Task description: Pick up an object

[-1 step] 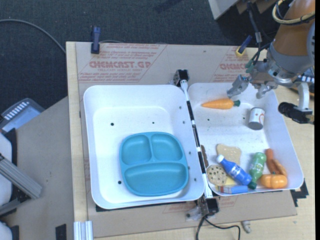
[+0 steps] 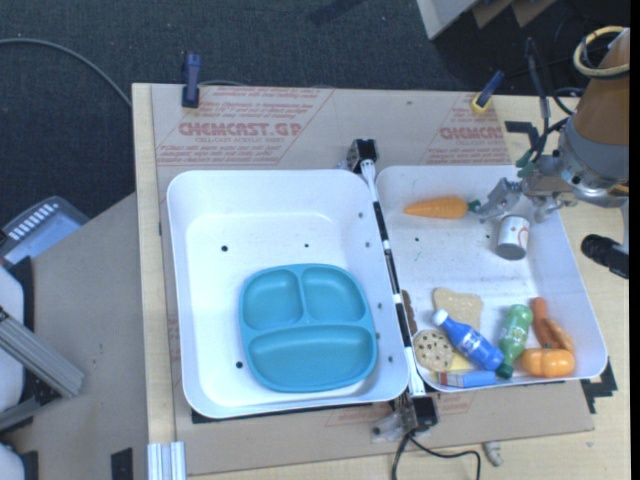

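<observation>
Near the far rim of the right bin (image 2: 590, 298): an orange carrot (image 2: 437, 208), lying lengthwise across, clear floor on its near side. Just right of it, a small silver can (image 2: 511, 236), tipped, directly under the claw (image 2: 508, 208). Cannot tell whether the claw is released or clenched, nor whether the can sits between its tips; too small and cluttered to read.

Crowded along the near rim of the same bin: a tan slice of bread (image 2: 457, 303), a round speckled cookie (image 2: 431, 348), a blue bottle (image 2: 467, 339) with a white cap lying slantwise over a yellow piece (image 2: 455, 366), a green bottle (image 2: 515, 330), a sausage-like piece (image 2: 551, 325) and an orange fruit (image 2: 547, 363) pressed into the near right corner. Little room between these; most touching or overlapping, and close against the near wall. Open white floor across the middle of the bin, between the can and the bread.

Reaching in from the right: grey arm with orange band (image 2: 605, 118), wrist above the bin's far right corner.

Across the divider, the left bin (image 2: 190, 268): a blue divided plate (image 2: 307, 325) set toward the near right corner, close to the near rim. Wide bare floor on the far and left sides of the plate.

Beneath both bins, a worktop (image 2: 260, 128) covered in printed cardboard, a blue clamp (image 2: 190, 78) at its far left edge and another clamp (image 2: 487, 92) at far right.
</observation>
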Available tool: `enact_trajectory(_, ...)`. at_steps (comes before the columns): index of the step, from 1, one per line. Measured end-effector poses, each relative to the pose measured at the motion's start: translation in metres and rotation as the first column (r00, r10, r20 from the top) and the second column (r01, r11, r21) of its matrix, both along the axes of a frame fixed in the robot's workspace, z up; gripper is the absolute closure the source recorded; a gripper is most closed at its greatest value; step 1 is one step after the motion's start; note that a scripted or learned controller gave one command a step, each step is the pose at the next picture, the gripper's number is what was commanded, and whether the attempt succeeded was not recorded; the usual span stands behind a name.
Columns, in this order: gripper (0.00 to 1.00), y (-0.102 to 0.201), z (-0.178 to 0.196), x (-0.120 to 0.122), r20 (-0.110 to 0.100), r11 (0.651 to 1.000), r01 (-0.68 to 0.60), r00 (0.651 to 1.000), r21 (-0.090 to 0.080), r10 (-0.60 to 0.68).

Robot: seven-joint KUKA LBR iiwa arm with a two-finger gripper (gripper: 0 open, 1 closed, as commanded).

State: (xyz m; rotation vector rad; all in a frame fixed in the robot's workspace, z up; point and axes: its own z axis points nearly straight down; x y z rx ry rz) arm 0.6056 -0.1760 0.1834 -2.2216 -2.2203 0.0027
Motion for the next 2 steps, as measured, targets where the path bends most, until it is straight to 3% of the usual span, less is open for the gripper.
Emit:
enact_trajectory(1, 0.0, -0.013, -0.076, -0.015, 0.004, 1.0, 0.0, 1.0, -0.001, 0.0)
enact_trajectory(2, 0.0, -0.036, -0.099, -0.091, 0.0, 1.0, 0.001, 1.0, 0.001, -0.001)
